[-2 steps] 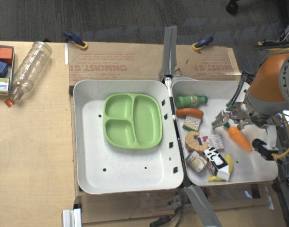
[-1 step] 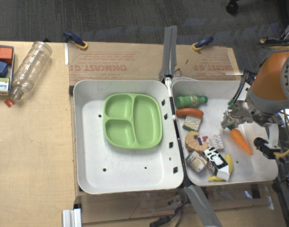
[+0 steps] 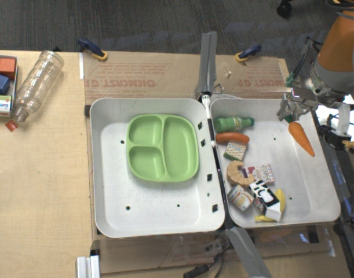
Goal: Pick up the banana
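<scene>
My pincer (image 3: pixel 290 112) hangs over the right bin's (image 3: pixel 316 213) far edge beside the carrot (image 3: pixel 302 138). The banana (image 3: pixel 276 204) lies near the front under a black-and-white carton (image 3: pixel 266 197), lettering unreadable.

Green divided plate (image 3: pixel 163 148) in the left bin (image 3: pixel 107 213); right of the plate, a green bottle (image 3: pixel 234 123), hot dog (image 3: pixel 232 137) and carrot (image 3: pixel 301 138); far left, a clear bottle (image 3: pixel 36 83)

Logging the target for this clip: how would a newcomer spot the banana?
Take the right bin, then the pile along its left wall. The banana lies at the pile's near end, mostly hidden under a black-and-white carton; it is the only yellow thing there.
</scene>
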You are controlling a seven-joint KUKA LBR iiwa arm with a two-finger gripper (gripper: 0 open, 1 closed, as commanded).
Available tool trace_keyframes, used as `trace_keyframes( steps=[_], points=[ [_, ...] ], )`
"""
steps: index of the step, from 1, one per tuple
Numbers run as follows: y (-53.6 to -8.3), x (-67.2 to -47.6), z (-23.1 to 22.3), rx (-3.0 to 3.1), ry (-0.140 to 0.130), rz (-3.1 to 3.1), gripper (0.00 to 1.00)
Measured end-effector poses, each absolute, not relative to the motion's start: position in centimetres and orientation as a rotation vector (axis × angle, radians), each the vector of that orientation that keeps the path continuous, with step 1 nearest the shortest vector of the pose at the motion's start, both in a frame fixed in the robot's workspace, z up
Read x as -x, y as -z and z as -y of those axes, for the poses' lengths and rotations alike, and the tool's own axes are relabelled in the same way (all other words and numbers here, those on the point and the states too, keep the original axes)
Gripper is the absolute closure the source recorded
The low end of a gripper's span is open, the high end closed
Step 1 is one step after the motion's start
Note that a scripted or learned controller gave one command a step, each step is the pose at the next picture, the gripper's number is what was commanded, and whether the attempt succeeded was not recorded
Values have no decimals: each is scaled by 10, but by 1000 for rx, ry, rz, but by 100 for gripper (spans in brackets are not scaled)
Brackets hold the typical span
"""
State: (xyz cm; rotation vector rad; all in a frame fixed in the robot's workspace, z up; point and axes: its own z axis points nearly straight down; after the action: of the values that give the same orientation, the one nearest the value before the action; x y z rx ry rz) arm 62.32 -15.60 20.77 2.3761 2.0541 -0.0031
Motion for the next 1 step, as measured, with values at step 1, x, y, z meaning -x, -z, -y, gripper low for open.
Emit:
trace_keyframes(
  steps=[1],
  points=[
    [-260, -659, 93, -2564, 4, -1815, 100]
  ],
)
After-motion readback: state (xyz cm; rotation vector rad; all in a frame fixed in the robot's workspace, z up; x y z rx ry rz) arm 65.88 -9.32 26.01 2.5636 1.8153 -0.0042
